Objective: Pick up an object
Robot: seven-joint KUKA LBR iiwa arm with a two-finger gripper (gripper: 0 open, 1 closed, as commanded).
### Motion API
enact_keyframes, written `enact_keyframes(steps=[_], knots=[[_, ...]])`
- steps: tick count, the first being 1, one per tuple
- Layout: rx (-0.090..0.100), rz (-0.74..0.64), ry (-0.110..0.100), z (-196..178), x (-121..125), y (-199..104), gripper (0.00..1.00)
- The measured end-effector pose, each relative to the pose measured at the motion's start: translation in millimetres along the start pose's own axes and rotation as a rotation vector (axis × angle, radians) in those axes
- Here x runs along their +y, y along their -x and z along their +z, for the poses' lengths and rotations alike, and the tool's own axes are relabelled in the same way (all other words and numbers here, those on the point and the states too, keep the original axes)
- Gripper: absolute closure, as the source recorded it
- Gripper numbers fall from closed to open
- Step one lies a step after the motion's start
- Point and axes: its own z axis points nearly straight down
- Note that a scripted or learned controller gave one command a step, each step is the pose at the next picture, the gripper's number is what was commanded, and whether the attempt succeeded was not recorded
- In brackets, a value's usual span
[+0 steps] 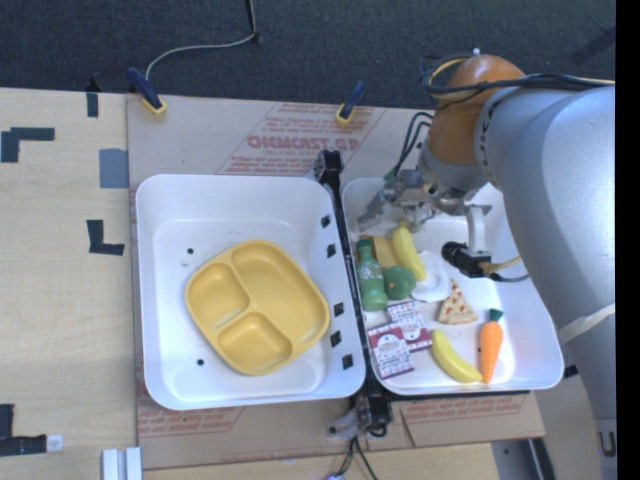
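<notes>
We see the claw (405,200) low over the right bin (525,363), just above a toy banana (407,251) among crowded toy food, likely lining up a grasp; we cannot tell its finger state.

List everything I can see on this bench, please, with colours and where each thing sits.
bins: two, white, side by side on the bench
tray: one, yellow, three compartments, in the left bin
bananas: two, yellow, right bin, one near the top, one at the front
bottle: one, green, right bin, by the divider
carrot: one, orange, right bin, front right
pizza slice: one, right bin, middle
small cartons: two, red and white, right bin, front left
clamps: two, blue and yellow, back edge
arm: one, grey with orange band, from the right
tool: one, over the right bin's back
</notes>
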Motion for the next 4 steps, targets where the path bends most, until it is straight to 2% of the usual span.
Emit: enact_keyframes(steps=[1, 2, 3, 4], knots=[[0.000, -0.001, 0.001, -10, 0, 0, 1.00], [0.002, -0.001, 0.000, -180, -71, -56, 1.00], [0.003, 0.000, -0.002, -179, -71, -56, 0.00], [0.002, 0.003, -0.005, -47, -81, 20, 0.00]])
